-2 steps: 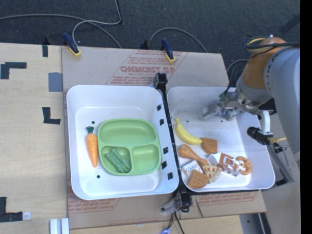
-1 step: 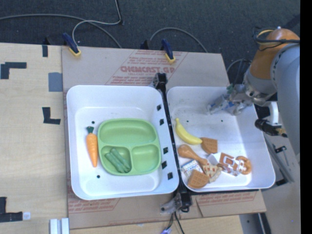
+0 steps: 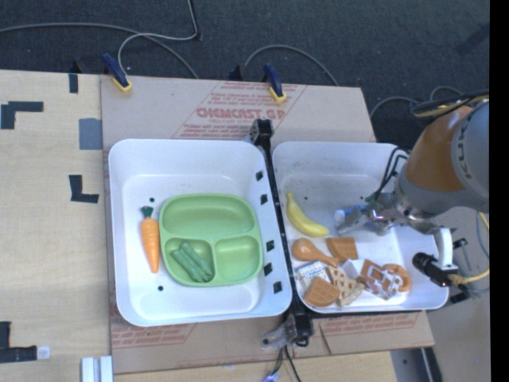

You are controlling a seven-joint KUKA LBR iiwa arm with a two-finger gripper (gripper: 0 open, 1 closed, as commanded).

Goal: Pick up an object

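My gripper [image 3: 355, 216] reaches into the right bin [image 3: 334, 165] from the right, low over its floor. It sits just right of a yellow banana [image 3: 305, 217] and above an orange cracker [image 3: 343, 247]. A small blue and white thing [image 3: 343, 212] lies at its tip; I cannot tell if it is held. Along the front of this bin lie a brown drumstick [image 3: 308, 251], a pizza slice [image 3: 344, 284], a round cookie [image 3: 320, 293] and a pretzel piece [image 3: 386, 278].
The left bin [image 3: 127, 181] holds a green divided plate [image 3: 211, 237] with green beans [image 3: 191, 261] in one section, and a carrot [image 3: 150, 242] beside it. A black divider clip [image 3: 262, 130] sits between the bins. Cables run across the dark floor behind.
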